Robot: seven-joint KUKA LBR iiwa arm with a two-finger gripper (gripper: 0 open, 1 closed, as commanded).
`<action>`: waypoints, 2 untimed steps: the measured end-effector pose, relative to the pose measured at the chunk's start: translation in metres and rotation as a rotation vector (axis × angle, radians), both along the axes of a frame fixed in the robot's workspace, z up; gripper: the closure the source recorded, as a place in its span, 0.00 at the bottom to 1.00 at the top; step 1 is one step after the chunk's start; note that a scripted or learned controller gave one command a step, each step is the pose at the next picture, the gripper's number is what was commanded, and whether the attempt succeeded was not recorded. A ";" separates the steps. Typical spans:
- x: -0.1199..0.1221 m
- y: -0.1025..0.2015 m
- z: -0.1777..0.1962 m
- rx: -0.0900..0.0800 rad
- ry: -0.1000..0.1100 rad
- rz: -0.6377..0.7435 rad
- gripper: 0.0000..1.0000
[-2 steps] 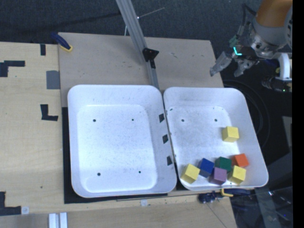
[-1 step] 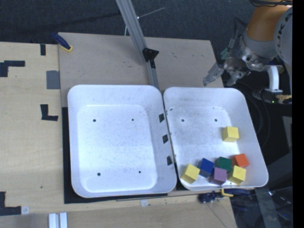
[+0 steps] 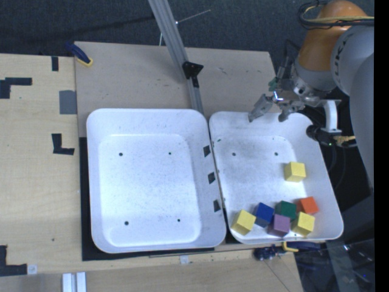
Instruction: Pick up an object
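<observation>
My gripper [image 3: 269,112] hangs above the far edge of the right bin [image 3: 255,148], its two fingers spread open with nothing between them. Several small cubes lie in that bin. A yellow cube [image 3: 295,171] sits alone near the right wall. Along the near edge cluster a yellow cube [image 3: 244,221], a blue cube [image 3: 264,213], a green cube [image 3: 285,210], a purple cube [image 3: 281,224], an orange cube [image 3: 308,205] and another yellow cube [image 3: 304,223]. All the cubes lie well toward the front from the gripper.
The left bin [image 3: 146,181] stands beside the right one, sharing a raised middle rim. A slanted grey metal bar [image 3: 173,35] crosses the bench behind the bins. A blue and yellow tool [image 3: 79,53] lies at the far left.
</observation>
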State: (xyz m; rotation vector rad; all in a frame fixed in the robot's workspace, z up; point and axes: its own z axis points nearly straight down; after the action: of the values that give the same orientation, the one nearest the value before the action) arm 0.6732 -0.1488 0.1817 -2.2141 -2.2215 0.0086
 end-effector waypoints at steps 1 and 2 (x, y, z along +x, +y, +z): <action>-0.001 -0.006 -0.047 -0.001 -0.001 -0.002 0.00; 0.001 -0.005 -0.033 -0.002 -0.006 0.000 1.00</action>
State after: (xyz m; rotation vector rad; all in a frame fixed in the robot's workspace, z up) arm 0.6740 -0.1538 0.1488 -2.2175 -2.2256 0.0037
